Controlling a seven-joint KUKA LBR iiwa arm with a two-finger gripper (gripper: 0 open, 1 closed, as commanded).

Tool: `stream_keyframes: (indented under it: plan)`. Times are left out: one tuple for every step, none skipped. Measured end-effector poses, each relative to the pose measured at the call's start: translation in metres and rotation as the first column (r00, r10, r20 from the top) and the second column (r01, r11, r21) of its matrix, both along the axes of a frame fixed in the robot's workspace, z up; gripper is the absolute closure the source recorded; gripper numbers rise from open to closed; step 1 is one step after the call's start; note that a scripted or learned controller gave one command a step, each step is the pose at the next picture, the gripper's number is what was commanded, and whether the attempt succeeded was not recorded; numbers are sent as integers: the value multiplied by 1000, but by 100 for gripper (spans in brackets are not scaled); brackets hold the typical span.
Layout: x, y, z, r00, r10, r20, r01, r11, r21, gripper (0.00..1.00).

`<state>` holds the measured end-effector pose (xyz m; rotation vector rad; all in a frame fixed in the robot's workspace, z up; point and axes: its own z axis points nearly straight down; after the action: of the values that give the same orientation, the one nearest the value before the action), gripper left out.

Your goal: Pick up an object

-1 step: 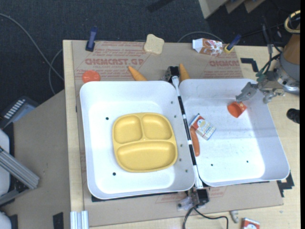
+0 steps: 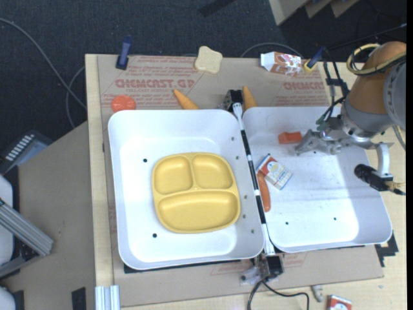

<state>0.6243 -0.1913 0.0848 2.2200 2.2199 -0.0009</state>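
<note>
- A small orange block (image 2: 290, 137) lies flat in the right bin (image 2: 335, 228), in its far part, with its long axis running left to right across the bin floor.
- The gripper (image 2: 321, 141) sits just right of that block, low over the bin floor; its metal fingers splay to either side with nothing between them, so it is spread apart and empty.
- The arm (image 2: 374, 95), grey with an orange band, reaches in from the right and bends down to the gripper.
- A small white and orange carton (image 2: 274, 172) lies in the left part of the same bin, nearer than the block, tilted so its long axis runs diagonally from far left to near right.
- An orange stick (image 2: 264, 197), carrot-like, lies just nearer than the carton beside the bin's left wall, its long axis running near to far.
- The left bin (image 2: 129, 173) holds a yellow divided plate (image 2: 195, 192) at its middle.
- On the counter (image 2: 155, 82) beyond the bins lie a blue clip (image 2: 123, 52), a piece of toast (image 2: 208, 59), a small milk carton (image 2: 281, 62), an orange disc (image 2: 123, 103) and an orange carrot (image 2: 185, 100).
</note>
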Motion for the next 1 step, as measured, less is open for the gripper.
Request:
stream_keyframes:
  plan:
    - [44,74,105,1000,4,6,-4,1000,3,0]
